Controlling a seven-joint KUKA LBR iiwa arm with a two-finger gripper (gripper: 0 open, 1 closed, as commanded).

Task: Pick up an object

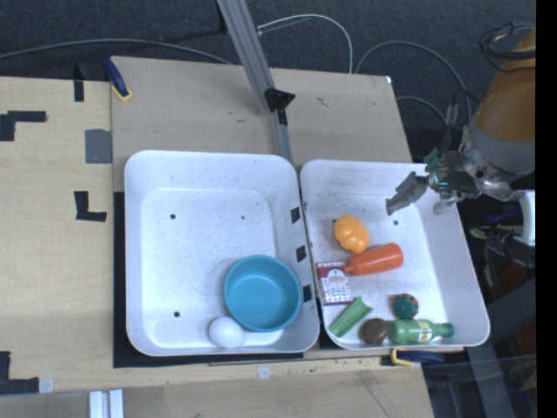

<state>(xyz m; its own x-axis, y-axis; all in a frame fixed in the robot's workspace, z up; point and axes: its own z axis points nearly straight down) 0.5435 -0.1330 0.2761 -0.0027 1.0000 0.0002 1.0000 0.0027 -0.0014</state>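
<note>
The two-finger gripper [419, 192] hangs over the upper right part of the right shallow white plastic bin [452, 264]; whether it is open or closed I cannot tell, and nothing shows between its tips. Taking that bin as landmark: a rounded orange-yellow toy [351, 232] lies near its middle, left of and below the gripper and apart from it. Just below the toy lies an orange carrot-shaped bottle [376, 259]. At the bin's left wall sits a small red-and-white printed carton [333, 283], with a green wedge-shaped piece [349, 317] beneath it. Along the bin's near edge lie a brown ball [376, 331], a green bottle [419, 330] and a dark green-and-red round thing [404, 304]. The left white bin [165, 198] adjoins it, holding a blue bowl [262, 292] and a white ball [226, 331] touching the bowl's lower left rim.
</note>
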